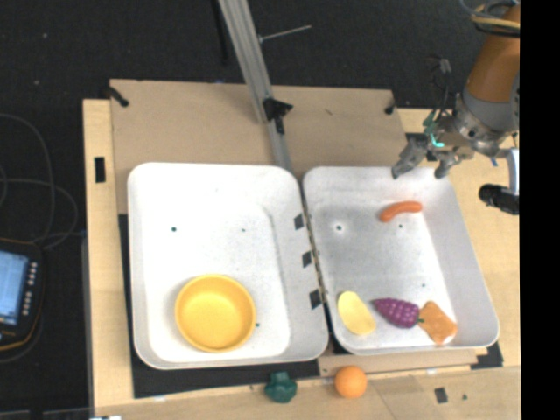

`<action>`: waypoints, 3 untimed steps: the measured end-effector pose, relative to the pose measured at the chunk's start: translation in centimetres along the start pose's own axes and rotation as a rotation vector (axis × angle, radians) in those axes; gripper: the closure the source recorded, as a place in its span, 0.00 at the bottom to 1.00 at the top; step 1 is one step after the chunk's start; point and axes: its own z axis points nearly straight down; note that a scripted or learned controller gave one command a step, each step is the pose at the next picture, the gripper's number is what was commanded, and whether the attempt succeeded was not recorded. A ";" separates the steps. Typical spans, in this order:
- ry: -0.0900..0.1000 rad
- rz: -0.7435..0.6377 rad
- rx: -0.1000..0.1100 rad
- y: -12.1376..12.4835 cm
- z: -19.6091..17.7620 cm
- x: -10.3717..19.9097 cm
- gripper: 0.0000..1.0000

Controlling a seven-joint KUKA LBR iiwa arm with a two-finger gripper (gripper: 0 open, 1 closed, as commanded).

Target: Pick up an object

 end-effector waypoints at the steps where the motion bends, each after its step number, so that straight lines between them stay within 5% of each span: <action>1: 0.002 0.001 0.004 -0.3 6.3 0.1 0.00; 2: 0.000 -0.002 0.001 -0.4 10.9 0.0 0.00; 3: -0.005 -0.004 -0.006 -0.2 9.4 -0.2 1.00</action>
